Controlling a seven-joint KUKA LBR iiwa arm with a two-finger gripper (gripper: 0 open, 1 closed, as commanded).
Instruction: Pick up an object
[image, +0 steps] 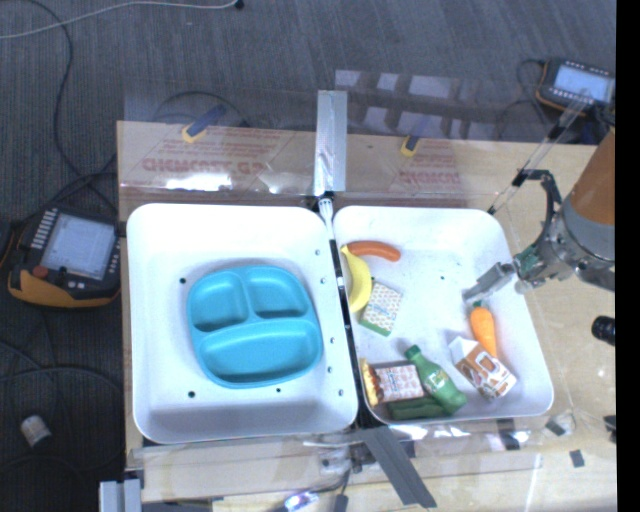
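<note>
Nearest the right bin's (500, 235) front edge lie a green bottle (436, 378) and snack packs; a carrot (484, 329) sits nearer its right edge. Above the carrot hangs the gripper (482, 289), grasp state unclear. Nothing looks lifted yet.

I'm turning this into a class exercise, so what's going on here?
A robot arm reaches in from the right, its gripper hanging over the right bin just above the carrot, holding nothing visible. That bin also has a banana, sausage and green bottle. The left bin holds a blue divided plate.
</note>
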